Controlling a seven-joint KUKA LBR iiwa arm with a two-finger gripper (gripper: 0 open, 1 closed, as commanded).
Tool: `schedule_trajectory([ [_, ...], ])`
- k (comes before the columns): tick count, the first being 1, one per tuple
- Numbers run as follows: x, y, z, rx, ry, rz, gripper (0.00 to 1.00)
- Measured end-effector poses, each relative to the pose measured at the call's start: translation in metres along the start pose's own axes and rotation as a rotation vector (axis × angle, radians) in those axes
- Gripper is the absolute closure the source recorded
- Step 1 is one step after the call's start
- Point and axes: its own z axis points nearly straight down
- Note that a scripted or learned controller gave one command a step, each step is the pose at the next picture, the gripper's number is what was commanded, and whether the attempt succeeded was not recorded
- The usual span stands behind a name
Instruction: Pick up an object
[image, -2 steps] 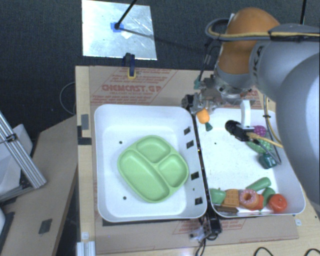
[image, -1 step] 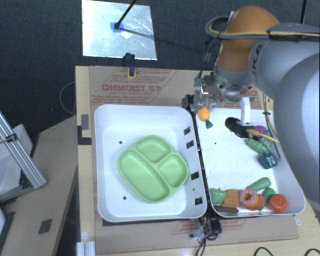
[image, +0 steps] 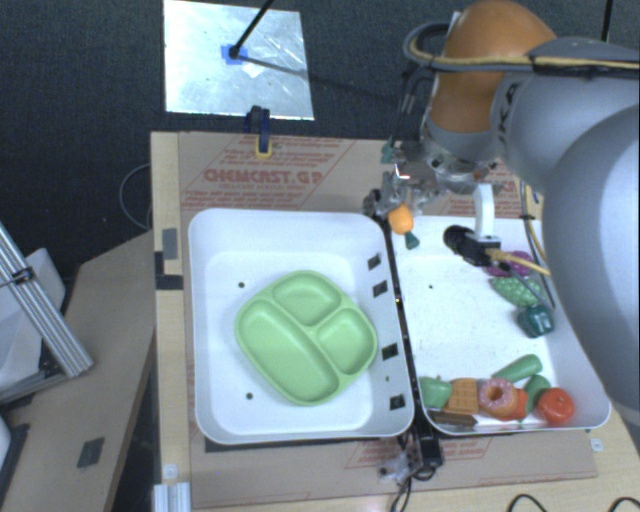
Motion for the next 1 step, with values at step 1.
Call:
schedule_trajectory([
  [1,0.0035,-0.0111,0.0023,0.003,-0.001,0.001,1.00],
])
